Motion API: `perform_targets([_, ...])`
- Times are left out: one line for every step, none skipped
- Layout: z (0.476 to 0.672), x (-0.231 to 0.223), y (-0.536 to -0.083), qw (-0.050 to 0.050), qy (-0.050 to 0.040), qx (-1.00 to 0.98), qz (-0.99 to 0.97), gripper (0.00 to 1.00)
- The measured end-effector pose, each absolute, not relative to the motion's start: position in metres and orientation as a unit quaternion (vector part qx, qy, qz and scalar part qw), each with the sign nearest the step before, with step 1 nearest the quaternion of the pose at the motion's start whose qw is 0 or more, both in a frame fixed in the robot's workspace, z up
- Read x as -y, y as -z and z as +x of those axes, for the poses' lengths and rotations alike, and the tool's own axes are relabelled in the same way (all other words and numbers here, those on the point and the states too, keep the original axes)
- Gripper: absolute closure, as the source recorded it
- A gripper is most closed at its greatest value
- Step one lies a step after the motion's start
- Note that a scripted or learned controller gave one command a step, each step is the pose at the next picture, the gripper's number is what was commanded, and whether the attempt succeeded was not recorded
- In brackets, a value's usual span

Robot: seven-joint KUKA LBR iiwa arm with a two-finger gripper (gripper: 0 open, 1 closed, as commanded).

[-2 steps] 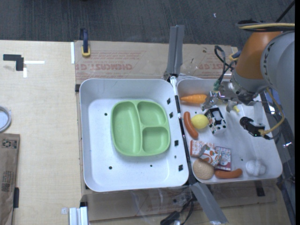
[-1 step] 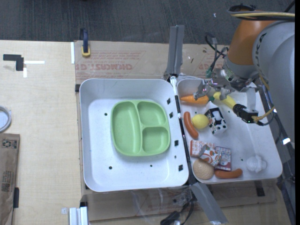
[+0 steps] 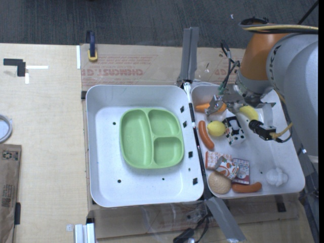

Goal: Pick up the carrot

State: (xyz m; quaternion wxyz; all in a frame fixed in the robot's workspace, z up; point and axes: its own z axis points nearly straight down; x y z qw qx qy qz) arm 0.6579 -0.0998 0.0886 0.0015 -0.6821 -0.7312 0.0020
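The left white bin [image 3: 96, 151] holds a green plate [image 3: 151, 137] with 3 compartments, lying near its middle. In the right white bin [image 3: 291, 173], a lemon [image 3: 216, 128] sits beside a sausage [image 3: 206, 134] that runs along the left wall. Nearer the front lie a flat printed packet [image 3: 229, 166], a round bread roll [image 3: 219, 183] and a 2nd sausage [image 3: 246, 188]. A small white object [image 3: 277, 176] rests in the front right corner.
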Motion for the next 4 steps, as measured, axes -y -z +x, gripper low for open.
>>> perform_targets([0.657, 0.101, -0.094, 0.004, -0.0055, 0.731, -0.683, 1.00])
perform_targets([0.654, 0.071, -0.188, 0.001, -0.0025, 0.638, -0.770, 1.00])
perform_targets([0.659, 0.074, -0.188, 0.001, -0.0024, 0.672, -0.741, 1.00])
perform_targets([0.659, 0.075, -0.193, 0.002, -0.0050, 0.671, -0.741, 1.00])
